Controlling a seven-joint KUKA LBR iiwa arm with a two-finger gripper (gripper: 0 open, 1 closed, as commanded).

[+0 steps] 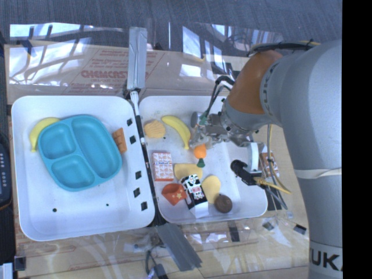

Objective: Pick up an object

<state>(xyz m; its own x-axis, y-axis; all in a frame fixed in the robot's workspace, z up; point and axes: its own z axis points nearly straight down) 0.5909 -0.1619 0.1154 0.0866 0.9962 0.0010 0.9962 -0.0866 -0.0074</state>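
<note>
Claw (200,141), grip unclear, hovers above upright orange carrot (200,153), green tip down.

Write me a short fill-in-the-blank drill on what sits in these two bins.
1. The divided tray in the left bin is coloured ____.
2. Tucked under that tray's left rim is a yellow ____.
3. The gripper hovers over the ____ bin.
4. Just below the gripper lies a small carrot, coloured ____.

Missing words: blue; banana; right; orange
</note>
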